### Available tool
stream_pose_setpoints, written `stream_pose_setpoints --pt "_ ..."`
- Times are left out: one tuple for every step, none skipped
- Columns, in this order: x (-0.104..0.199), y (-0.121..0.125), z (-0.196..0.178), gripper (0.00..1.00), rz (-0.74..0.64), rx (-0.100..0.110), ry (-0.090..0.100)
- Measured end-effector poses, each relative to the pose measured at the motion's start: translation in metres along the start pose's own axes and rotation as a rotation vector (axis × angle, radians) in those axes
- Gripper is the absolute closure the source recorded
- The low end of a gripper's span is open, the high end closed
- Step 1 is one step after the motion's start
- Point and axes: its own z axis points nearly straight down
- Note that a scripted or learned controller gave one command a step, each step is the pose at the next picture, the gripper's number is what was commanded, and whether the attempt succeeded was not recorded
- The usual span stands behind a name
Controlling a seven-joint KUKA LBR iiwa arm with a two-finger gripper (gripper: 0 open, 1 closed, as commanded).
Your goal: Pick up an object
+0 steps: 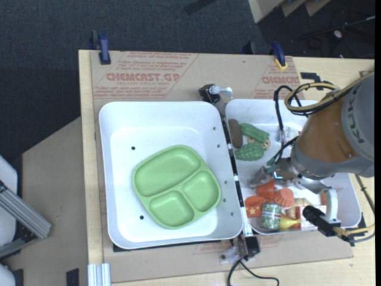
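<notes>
The arm [336, 133] reaches in from the right, its grey body and orange band bent downward over the right side of the view. Its end effector [269, 173] points left and down, hanging low; its metal tip is small and blurred.

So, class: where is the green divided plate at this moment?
In the camera view the green divided plate lies in the left bin, toward its near right part, apart from the small objects in the right bin.
</notes>
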Motion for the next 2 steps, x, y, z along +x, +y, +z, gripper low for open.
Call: stream_pose_setpoints --pt "-0.001 0.000 -0.010 1.00 0.002 -0.003 -0.001" --pt "0.061 -0.006 -0.154 1.00 -0.009 -0.014 0.002"
